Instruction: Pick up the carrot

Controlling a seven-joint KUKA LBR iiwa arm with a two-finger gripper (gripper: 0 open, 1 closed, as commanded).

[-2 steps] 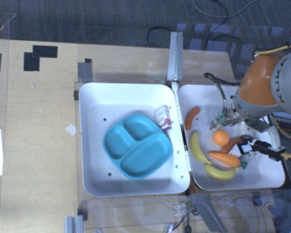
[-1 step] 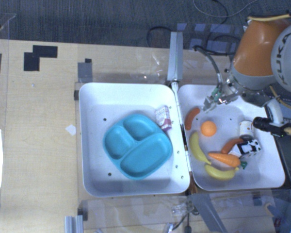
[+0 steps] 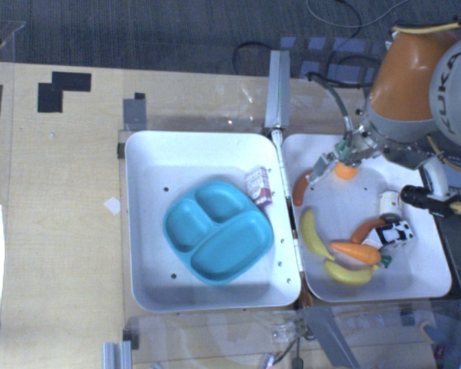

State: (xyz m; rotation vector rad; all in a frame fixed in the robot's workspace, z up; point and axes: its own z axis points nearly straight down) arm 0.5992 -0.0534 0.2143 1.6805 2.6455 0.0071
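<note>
The carrot (image 3: 356, 252), likely a light, rigid, smooth toy, lies in the right bin's (image 3: 438, 283) lower half between bananas; mid-body is judged best gripped. The gripper (image 3: 346, 154) is seen upper right, its state indiscernible.

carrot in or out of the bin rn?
In. The carrot lies flat in the right bin, touching a banana; the end effector is apart from it.

Two white bins (image 3: 138, 229) sit on a pale wood bench (image 3: 54, 206). A blue divided plate (image 3: 219, 233) lies at centre frame. At lower right lie an orange carrot (image 3: 355, 252), two yellow bananas (image 3: 313, 235) and a black-and-white patched toy (image 3: 394, 234).
</note>
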